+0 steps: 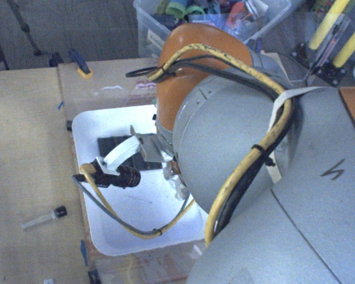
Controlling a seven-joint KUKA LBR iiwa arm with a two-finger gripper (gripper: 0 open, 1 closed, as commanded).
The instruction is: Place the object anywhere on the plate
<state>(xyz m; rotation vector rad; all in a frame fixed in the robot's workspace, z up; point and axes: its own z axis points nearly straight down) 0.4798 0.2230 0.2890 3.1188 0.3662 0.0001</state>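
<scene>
Arm [245, 138] over white bin [90, 130], bulk toward 3 o'clock. Gripper state: cannot tell. Likely reach step; next needs plate located.

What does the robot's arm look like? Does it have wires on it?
The arm is big, round and smooth grey, with an orange band near its end. A yellow cable and a black one run along it, and the yellow cable also loops low across the white bin. There is a thin dark squiggle mark on the grey shell.
</scene>
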